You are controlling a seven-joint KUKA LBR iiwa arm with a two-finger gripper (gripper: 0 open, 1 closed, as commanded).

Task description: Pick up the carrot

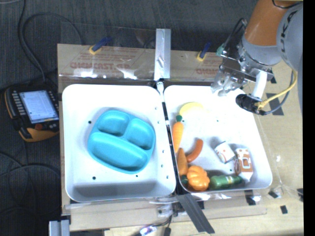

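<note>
A single fixed camera looks down from above the pale wooden surface [275, 146] at a slant — far enough off to take in both shallow white plastic bins, the left one [78, 102] and the right one [261, 146], whole. The dark carpeted floor [74, 9] fills the top and left, and the grey arm with its orange band [268, 18] enters at the upper right.
</note>
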